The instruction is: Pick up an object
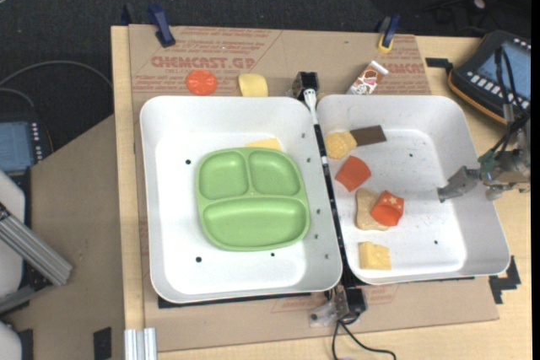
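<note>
Nothing picked yet. Grey two-finger tool (449,188) sits at right edge of frame over the right white bin (439,118), can't tell its state. Red cube-shaped block (353,173) lies mid-frame, well apart.

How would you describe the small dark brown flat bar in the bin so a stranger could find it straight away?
Start at the right-hand white bin, the one without the green divided plate. Go to its far left corner, where a small dark brown flat bar lies beside a round tan cookie-like piece. It is the bin's one dark, thin, rectangular thing; the red block nearby is bright and chunky.
</note>
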`<state>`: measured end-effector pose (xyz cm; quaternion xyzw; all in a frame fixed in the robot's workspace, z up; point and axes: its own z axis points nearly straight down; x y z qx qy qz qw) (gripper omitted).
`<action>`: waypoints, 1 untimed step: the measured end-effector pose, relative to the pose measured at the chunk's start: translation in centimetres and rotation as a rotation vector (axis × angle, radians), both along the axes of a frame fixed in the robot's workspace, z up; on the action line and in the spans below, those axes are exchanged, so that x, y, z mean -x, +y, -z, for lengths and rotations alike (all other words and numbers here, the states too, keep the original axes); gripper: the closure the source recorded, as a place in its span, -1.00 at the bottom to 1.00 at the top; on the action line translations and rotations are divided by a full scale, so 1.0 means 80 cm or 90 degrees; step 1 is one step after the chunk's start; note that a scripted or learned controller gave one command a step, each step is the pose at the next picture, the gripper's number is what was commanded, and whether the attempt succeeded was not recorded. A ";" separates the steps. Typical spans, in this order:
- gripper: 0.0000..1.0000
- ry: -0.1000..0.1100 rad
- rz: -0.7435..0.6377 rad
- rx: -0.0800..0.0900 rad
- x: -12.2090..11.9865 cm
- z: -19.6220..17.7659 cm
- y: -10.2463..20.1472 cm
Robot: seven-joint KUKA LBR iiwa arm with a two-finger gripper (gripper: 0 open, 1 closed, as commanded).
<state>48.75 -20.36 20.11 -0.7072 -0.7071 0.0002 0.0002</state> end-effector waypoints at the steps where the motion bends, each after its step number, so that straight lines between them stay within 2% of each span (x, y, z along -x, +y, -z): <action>1: -1.00 0.003 -0.004 -0.003 -0.026 0.047 0.078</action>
